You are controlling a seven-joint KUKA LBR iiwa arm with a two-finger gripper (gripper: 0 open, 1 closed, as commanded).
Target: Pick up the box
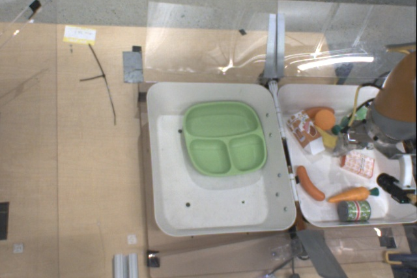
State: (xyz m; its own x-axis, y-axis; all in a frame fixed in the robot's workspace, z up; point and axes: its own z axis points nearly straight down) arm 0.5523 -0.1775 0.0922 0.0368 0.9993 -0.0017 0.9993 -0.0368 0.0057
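Box [301, 127] is lying in the right bin [306, 215], up near its left wall, tilted a bit, right beside an orange ball [324, 119]. Reddish print with some white on it, could be a snack carton. Nothing has lifted it yet, it's flat on the bin floor with nothing clamped on it, so I'd say the pick hasn't really begun.

The arm [396, 104] hangs over the right side of that bin, and the tool [352, 137] sits low among the clutter, near a white-and-red packet [359, 164] and something yellow [331, 137]. It's apart from the box, with the orange ball roughly between them. Whether the tool is open or closed, I honestly can't tell, it's too small and murky there.

Still left, as I read it: shift over toward the box, get down around it, close, lift. Pretty much all of it.

Other stuff in that bin: a sausage [310, 183], a carrot [352, 194], a small can [354, 210] with a green label. The left bin [163, 205] has a green divided plate [225, 139].

Writing: nothing readable. The box print is a blur, same for the can label, and there's a yellow note [79, 34] taped to the surface at far left with marks I can't make out.
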